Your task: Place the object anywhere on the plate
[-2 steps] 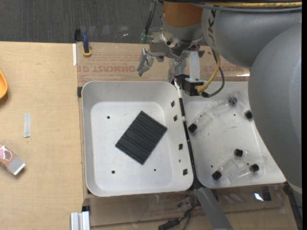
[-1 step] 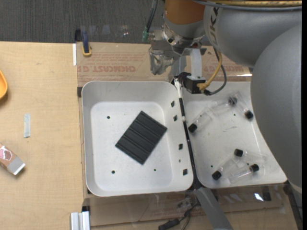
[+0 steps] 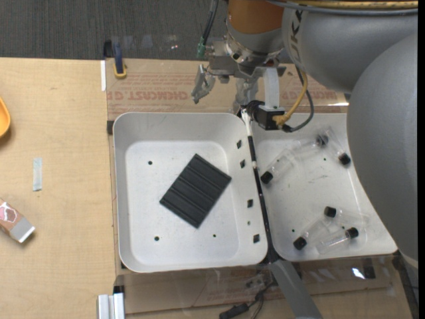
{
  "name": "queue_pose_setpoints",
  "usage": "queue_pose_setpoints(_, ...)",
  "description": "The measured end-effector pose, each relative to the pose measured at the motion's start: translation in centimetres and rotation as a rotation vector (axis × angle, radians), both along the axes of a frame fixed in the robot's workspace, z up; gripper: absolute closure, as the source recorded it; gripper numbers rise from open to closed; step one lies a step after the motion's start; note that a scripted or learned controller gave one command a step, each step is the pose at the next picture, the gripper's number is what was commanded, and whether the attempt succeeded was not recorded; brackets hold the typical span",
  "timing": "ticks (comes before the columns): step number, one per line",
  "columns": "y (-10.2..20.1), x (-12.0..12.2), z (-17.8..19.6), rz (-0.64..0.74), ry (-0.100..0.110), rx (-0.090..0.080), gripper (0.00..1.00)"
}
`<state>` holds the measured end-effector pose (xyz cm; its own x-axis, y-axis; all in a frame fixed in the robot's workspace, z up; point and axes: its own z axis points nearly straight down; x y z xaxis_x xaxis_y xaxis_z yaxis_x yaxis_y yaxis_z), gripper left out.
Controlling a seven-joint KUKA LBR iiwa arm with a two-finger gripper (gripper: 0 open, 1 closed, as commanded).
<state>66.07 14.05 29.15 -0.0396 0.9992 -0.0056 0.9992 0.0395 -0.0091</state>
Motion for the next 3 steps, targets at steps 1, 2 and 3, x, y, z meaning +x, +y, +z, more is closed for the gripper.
queue_pose_setpoints(1,-0.1,0.0,0.7,-0.002,0.002,-0.002,1.00)
queue_pose_setpoints(2,-0.2,0.0,0.7,-0.002,0.002,-0.002,0.00)
queue_pose_setpoints(3,6.8,-0.3,3.1,0.338,-0.008,0.006,0.00)
